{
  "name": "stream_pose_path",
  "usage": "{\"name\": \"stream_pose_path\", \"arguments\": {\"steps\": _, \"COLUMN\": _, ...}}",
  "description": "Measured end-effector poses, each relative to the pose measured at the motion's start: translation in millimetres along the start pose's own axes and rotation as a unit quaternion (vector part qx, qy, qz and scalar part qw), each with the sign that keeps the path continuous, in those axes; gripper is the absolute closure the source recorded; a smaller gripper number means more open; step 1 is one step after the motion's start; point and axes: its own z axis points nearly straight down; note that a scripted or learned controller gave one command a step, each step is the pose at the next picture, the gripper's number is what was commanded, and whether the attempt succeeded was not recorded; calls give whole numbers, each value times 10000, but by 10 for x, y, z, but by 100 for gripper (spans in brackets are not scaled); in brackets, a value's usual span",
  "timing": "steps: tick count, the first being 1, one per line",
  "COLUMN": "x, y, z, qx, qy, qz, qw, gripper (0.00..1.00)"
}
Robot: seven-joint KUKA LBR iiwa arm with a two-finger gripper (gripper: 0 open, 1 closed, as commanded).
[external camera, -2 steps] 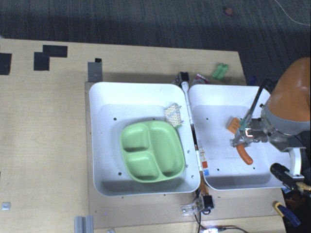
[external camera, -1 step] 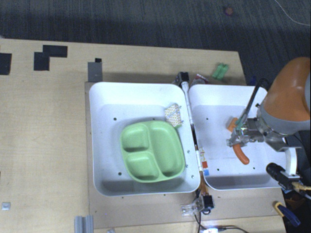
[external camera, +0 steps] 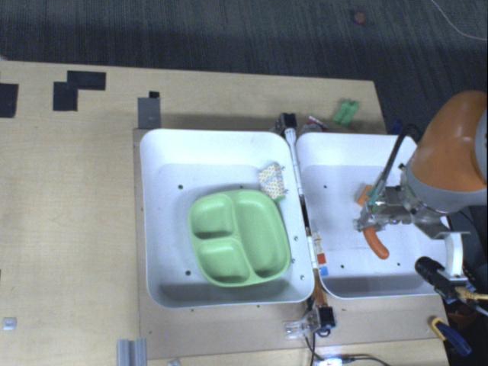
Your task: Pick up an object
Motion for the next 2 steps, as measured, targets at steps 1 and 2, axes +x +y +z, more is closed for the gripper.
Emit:
{"name": "stream_pose_path", "arguments": {"steps": 1, "x": -116, "y": -10, "z": 62, "qx": 8, "qy": -3, "qz": 8, "qw": 10000, "gripper": 100}}
{"name": "stream_pose_path", "arguments": {"steps": 2, "x": -167, "y": 133, "z": 14, "qx": -1, "qy": -3, "qz": -3, "qw": 10000, "gripper": 100}}
